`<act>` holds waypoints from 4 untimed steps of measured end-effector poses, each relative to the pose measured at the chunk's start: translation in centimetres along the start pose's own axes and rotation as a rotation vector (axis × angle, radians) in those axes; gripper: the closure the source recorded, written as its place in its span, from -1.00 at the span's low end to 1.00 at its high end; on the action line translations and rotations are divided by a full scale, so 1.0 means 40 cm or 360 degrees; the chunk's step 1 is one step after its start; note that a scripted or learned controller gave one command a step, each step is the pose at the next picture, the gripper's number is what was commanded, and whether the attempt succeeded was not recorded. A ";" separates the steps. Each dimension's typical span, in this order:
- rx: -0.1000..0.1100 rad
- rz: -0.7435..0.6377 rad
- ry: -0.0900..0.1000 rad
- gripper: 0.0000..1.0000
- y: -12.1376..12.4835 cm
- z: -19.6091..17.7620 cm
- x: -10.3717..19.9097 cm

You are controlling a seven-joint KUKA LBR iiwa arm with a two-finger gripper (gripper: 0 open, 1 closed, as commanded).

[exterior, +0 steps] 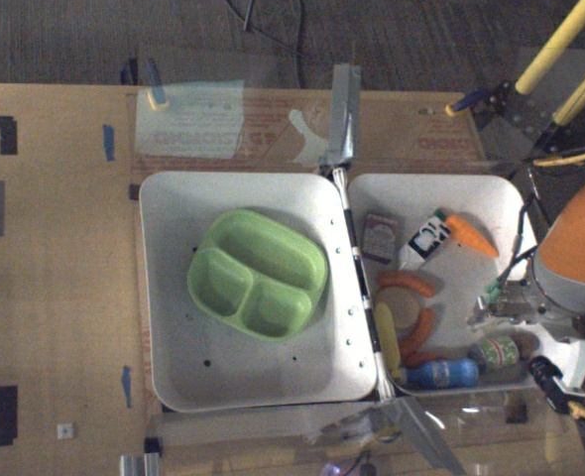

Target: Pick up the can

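Note:
The can is small, green with a red and white label. It lies on its side near the front right corner of the right bin. My gripper hangs over the right side of that bin, just behind and above the can. The grey wrist and the orange band of the arm come in from the right edge and hide part of the bin wall. I see nothing held in the gripper.
A blue bottle lies left of the can, touching or nearly touching it. Also in the right bin are a yellow piece, an orange ring, a carrot, a black and white object and a dark box. The left bin holds a green divided plate.

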State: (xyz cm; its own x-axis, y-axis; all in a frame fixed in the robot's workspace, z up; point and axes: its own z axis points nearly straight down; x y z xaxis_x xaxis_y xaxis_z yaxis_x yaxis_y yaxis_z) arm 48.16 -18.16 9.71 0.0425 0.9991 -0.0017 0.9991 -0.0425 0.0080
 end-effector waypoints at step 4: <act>0.0005 -0.0150 0.0002 -1.00 0.000 0.028 -0.040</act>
State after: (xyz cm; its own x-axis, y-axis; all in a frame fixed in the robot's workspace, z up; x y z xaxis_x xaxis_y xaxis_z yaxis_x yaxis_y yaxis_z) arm 48.11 -19.77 8.60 -0.0518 0.9987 -0.0012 0.9986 0.0518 0.0047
